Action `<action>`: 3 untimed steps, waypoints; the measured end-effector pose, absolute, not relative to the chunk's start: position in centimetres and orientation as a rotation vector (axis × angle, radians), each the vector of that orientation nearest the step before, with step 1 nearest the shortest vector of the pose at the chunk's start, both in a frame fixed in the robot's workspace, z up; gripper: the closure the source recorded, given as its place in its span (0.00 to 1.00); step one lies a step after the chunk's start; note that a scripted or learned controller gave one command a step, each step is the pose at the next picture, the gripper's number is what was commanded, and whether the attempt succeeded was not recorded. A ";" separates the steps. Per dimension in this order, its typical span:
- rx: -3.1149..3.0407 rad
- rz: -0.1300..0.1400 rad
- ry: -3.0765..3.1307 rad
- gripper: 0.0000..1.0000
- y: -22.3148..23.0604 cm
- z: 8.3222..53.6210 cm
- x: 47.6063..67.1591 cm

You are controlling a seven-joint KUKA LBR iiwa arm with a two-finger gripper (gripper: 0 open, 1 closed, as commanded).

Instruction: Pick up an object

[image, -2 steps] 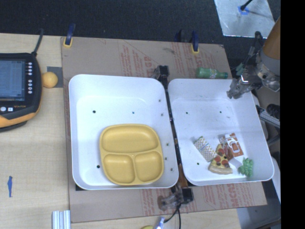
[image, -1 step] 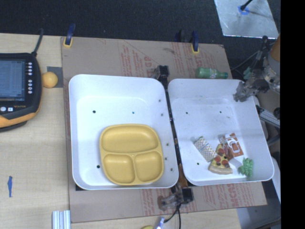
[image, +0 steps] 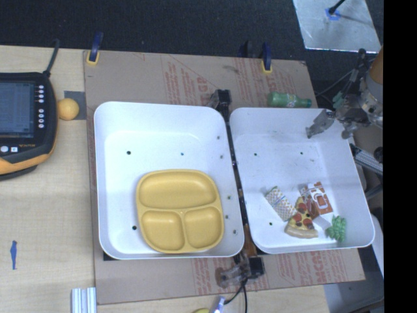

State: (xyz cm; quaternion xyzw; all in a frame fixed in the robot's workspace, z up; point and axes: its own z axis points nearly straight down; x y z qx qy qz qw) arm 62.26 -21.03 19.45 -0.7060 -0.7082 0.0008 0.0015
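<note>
The right bin holds a small cluster near its front right corner: a toy pizza slice, a grey patterned packet, a red and white packet and a small green toy. My gripper hangs over the back right corner of this bin, well behind the cluster. Its fingers stand apart with nothing between them. The arm comes in from the right edge.
The left bin carries a yellow divided plate. A green bottle lies on the cardboard behind the right bin. A teach pendant and an orange ball sit at the far left.
</note>
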 end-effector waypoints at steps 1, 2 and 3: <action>-2.213 0.004 -2.227 0.00 -15.2 22.3 56.0; -2.215 0.006 -2.224 0.00 -17.4 18.3 52.2; -2.216 0.000 -2.224 0.00 -13.7 18.7 61.2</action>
